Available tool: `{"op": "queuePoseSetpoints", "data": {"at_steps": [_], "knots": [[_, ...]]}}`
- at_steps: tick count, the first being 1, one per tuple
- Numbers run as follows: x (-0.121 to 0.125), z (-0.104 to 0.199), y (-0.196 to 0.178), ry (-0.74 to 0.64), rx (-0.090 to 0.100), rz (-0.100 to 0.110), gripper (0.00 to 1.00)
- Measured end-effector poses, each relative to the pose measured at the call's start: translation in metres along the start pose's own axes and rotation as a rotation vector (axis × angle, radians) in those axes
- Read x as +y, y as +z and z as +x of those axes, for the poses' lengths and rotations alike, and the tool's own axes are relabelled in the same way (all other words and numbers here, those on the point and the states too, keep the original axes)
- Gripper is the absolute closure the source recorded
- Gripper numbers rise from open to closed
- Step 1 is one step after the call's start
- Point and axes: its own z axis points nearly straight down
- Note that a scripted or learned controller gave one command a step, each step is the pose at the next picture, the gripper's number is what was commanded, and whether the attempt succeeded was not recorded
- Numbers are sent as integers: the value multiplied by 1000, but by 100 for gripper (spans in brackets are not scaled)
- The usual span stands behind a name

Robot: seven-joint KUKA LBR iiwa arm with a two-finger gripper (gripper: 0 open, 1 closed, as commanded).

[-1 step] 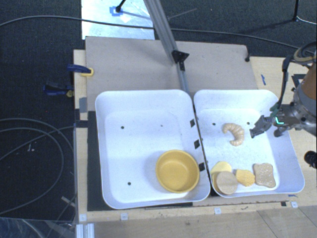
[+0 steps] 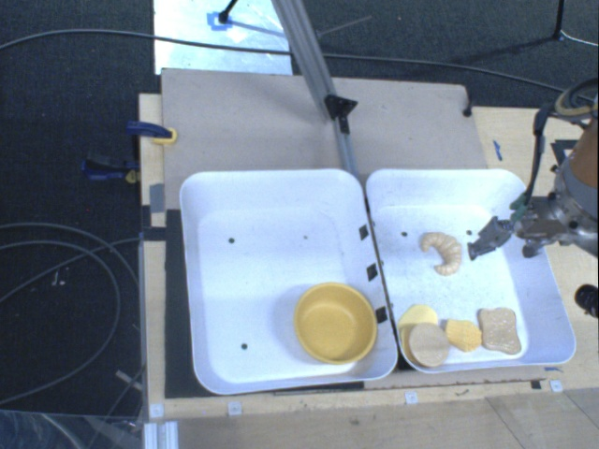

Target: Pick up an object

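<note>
One hand (image 2: 487, 241) hangs over the right bin (image 2: 538, 344), near that bin's right wall and towards the desk's (image 2: 234, 120) right edge; its dark tip points left at the croissant (image 2: 443, 252), just beside it and apart from it; whether the hand is spread or pressed together I cannot tell, since the tip reads as one dark wedge; nothing shows gripped in it. The croissant, a pale curved piece, lies near the middle of the right bin, alone on bare white floor, and seems the likeliest thing to take. To do this well, I judge the hand should centre over the thick middle of the curve, straddle its narrow width and not its length, and descend straight; a slanted approach may nudge it aside. Further out, along the bin's front wall, lie a round slice (image 2: 430, 344), a yellow wedge (image 2: 462, 334) and a piece of toast (image 2: 500, 330), close-packed and touching, so harder to pinch cleanly. Beyond, the left bin (image 2: 225, 279) holds a yellow bowl (image 2: 335, 322) near its front right corner.
</note>
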Motion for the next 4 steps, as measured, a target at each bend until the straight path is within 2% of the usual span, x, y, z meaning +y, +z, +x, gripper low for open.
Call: {"op": "queuePoseSetpoints", "data": {"at_steps": [1, 2, 3, 4], "knots": [[6, 2, 61, 4, 1, 6, 0], [5, 5, 103, 5, 2, 6, 0], [2, 7, 166, 5, 2, 8, 0], [4, 6, 152, 5, 0, 0, 100]]}}
